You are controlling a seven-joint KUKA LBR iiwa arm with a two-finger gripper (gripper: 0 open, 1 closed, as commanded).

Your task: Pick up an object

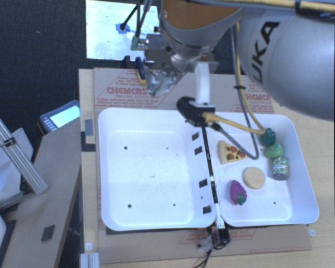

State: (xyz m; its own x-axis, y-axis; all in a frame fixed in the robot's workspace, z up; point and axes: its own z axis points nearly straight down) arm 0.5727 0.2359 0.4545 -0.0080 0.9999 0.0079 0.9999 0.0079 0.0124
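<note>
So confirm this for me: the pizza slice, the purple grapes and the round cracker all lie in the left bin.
Not right. The camera view shows the pizza slice, the purple grapes and the round cracker all lying in the right bin, not the left bin.

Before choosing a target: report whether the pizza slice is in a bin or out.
In: the pizza slice lies flat on the right bin's floor, near the divider.

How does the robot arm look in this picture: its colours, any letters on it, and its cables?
The arm is a bulky, rounded grey body with large dark letters "UKA" visible on its side. An orange band circles it above the wrist. Below sits a silver metal gripper. A yellow cable and a grey one hang beneath.
</note>
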